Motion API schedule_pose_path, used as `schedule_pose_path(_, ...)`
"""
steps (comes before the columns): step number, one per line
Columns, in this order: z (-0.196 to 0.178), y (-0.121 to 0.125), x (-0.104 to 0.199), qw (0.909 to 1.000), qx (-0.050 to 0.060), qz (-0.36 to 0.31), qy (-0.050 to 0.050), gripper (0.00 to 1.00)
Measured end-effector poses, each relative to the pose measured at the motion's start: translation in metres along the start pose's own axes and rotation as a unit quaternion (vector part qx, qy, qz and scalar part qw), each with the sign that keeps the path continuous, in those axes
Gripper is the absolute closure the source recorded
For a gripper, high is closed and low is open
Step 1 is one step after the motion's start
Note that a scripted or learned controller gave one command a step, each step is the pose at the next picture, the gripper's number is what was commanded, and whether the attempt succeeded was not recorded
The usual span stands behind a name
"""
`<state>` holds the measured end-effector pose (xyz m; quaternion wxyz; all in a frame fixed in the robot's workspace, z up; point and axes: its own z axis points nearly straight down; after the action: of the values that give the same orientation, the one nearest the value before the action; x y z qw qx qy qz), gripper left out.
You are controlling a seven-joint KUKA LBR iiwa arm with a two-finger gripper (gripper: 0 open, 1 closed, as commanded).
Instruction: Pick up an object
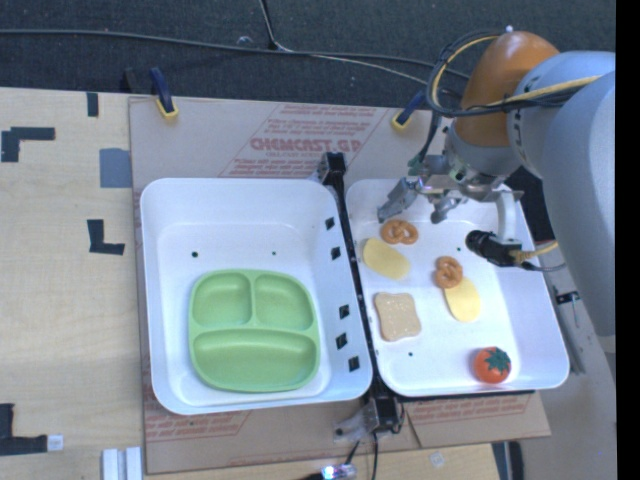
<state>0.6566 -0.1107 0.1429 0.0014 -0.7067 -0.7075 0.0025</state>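
Note:
My gripper (417, 206) hangs over the far end of the right bin (540, 313), its two fingers spread apart and open with nothing between them. Just in front of it lies a brown pretzel (399, 232). Further forward in the same bin are a pale yellow piece (385, 259), a second pretzel (448, 271), a yellow chip-shaped piece (462, 299), a slice of toast (397, 316) and a red tomato (491, 364) in the near right corner.
The left bin (160, 218) holds a green divided plate (254, 330). A black divider rail (345, 268) runs between the two bins. The arm's grey body (585, 168) stands over the right bin's far right side.

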Motion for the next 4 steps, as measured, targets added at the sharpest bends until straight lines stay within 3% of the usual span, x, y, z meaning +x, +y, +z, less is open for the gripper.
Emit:
schedule_pose_path(1,0.054,-0.001,0.001,1.0000,0.000,0.000,0.000,0.00)
schedule_pose_path(2,0.040,0.000,0.001,1.0000,-0.002,-0.001,0.000,1.00)
schedule_pose_path(4,-0.086,0.007,0.001,1.0000,-0.005,-0.001,0.000,1.00)
